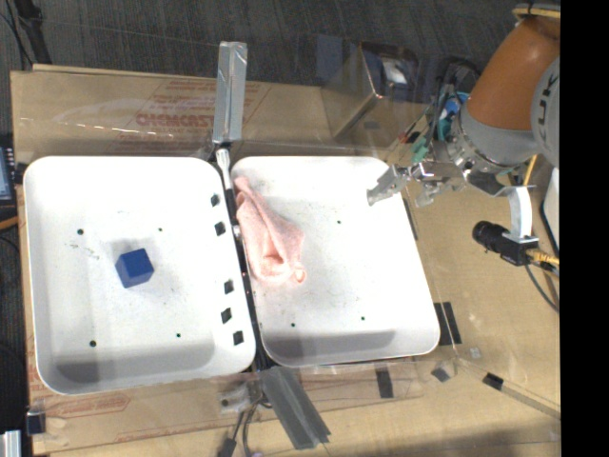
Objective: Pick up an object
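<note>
Two bins side by side on the bench: a cube (135,267) lies in the left bin (57,188), a crumpled cloth (269,235) lies along the right bin's (381,293) left wall, and the gripper (385,189) hangs over that bin's far right corner.

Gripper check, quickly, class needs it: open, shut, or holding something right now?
Gripper: cannot be told from this view; it sits over the upper right edge of the right bin, with nothing seen in it. The pink cloth and blue cube lie apart from it.

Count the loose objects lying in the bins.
2. A blue cube lies in the left bin, left of centre. A pink cloth lies crumpled along the right bin's left wall.
</note>
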Controlling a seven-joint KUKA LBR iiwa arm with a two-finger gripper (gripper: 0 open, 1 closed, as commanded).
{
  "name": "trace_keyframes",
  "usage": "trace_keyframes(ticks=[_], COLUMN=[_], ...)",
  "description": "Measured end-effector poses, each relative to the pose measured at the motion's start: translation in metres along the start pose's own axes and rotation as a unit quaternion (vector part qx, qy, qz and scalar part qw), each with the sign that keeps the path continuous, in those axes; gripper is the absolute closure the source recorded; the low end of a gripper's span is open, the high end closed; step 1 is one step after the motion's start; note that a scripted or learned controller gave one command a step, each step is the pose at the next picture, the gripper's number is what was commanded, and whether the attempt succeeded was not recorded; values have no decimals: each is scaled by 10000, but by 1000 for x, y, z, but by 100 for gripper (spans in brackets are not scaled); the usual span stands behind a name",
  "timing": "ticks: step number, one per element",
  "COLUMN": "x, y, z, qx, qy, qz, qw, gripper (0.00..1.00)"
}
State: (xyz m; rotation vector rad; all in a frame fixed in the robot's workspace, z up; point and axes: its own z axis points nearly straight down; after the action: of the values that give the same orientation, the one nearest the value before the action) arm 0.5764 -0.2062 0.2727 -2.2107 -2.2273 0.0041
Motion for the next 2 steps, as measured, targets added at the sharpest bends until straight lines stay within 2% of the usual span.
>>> trace_keyframes(ticks=[1,2], x=[65,101], y=[10,-2], z=[121,179], qx=[8,-33], qy=[-2,-8], qz=[-543,-1203], qw=[9985,9927], gripper=[0,0])
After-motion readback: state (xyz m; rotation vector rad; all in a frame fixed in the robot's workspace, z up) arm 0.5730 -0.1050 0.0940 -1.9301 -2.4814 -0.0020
